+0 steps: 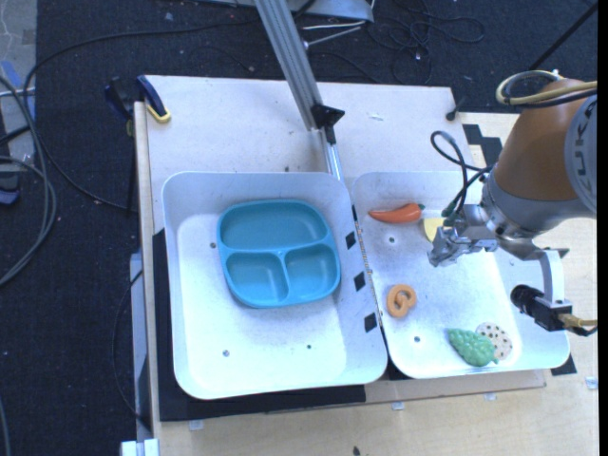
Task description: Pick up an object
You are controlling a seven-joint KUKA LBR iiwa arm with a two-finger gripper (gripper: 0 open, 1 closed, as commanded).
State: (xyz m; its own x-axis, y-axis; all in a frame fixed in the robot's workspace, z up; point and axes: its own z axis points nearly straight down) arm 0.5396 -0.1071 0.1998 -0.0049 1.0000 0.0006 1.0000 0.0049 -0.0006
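From above, the gripper (445,250) hangs over the right bin (532,350); whether it is clenched or released, I cannot tell. An orange carrot (396,214) lies near the bin's far edge, long axis running left to right, its green tip pointing right toward the gripper, apart from it.

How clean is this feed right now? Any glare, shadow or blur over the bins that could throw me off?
Camera view: lighting is even, and the white bins look bright but not blown out. The blue tray, carrot and pretzel read sharp. The hand is slightly soft, its detail hard to resolve, and casts a faint shadow. The floor around is dark.
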